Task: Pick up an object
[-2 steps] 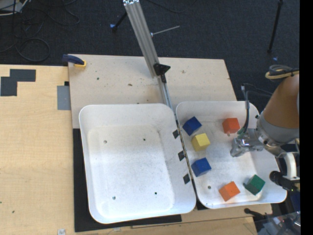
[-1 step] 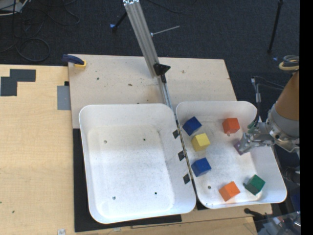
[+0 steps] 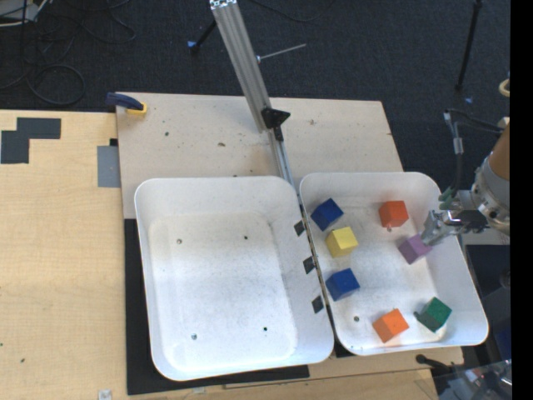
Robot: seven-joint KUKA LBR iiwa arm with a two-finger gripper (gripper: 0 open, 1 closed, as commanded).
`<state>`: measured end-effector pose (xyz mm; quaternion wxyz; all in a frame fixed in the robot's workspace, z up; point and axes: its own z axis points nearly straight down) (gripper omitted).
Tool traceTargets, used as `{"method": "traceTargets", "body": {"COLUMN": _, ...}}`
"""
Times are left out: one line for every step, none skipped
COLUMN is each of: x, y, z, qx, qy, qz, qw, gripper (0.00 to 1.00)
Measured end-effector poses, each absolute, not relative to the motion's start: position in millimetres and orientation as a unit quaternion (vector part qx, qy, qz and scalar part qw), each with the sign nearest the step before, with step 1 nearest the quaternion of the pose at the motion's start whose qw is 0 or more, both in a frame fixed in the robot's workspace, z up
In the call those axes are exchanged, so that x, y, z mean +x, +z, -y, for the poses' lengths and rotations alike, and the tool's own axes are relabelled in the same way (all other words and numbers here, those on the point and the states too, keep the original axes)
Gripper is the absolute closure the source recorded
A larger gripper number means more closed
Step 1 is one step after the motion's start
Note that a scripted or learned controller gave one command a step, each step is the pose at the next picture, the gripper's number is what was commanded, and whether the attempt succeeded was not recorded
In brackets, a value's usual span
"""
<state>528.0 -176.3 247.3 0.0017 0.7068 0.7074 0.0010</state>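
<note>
Blocks lie scattered in the right bin [image 3: 379, 177], seven in all. Near its left wall sit a dark blue block [image 3: 327, 213], a yellow block [image 3: 342, 240] just below it and nearly touching, and a second blue block [image 3: 342, 283] lower down. An orange-red block [image 3: 393, 214] rests toward the upper middle. Along the bottom edge an orange block [image 3: 390, 324] and a green block [image 3: 434, 314] sit near each other, the green one close to the bin's right corner. A purple block [image 3: 412, 248] lies tilted by the right wall.

The end effector [image 3: 436, 227] reaches in over the right rim of that bin, its tip just above and touching or nearly touching the purple block. How far its fingers are spread cannot be told at this size, and nothing can be seen clasped between them.

The left bin [image 3: 166, 202] sits beside the right one, their walls meeting along a row of small black clips. Both bins rest on a pale worktop [image 3: 200, 132], with a slanted aluminium post [image 3: 243, 61] rising behind them and a blue-and-yellow clamp [image 3: 127, 102] at the worktop's far left corner.
</note>
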Motion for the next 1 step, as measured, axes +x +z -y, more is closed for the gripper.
{"method": "traceTargets", "body": {"x": 542.9, "y": 251.4, "z": 133.2, "qx": 0.706, "qy": 0.0002, "qz": -0.708, "qw": -0.001, "gripper": 1.00}}
